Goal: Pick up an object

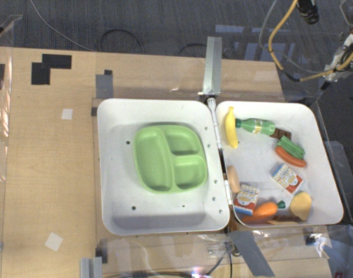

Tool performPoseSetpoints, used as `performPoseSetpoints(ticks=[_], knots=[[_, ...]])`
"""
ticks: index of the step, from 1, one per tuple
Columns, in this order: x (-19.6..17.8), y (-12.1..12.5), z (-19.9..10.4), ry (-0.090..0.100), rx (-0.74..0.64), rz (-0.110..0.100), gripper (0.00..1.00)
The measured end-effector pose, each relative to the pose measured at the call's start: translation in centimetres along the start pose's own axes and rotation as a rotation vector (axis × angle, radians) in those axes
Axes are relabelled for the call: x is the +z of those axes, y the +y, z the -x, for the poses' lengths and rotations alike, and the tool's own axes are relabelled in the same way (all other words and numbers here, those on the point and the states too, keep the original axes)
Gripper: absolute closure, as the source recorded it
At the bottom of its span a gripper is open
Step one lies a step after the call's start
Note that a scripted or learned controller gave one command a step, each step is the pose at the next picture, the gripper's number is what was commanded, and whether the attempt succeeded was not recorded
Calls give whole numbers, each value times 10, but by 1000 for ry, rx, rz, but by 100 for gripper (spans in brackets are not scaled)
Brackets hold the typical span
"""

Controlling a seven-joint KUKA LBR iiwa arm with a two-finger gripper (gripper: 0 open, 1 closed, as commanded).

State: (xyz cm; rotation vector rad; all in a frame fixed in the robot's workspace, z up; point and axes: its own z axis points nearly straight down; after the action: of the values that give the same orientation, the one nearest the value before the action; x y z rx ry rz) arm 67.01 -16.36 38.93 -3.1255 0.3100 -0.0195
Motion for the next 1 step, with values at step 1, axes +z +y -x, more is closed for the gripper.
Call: performPoseSetpoints(ticks=[1], knots=[[13, 42, -7, -9, 3, 1, 100]])
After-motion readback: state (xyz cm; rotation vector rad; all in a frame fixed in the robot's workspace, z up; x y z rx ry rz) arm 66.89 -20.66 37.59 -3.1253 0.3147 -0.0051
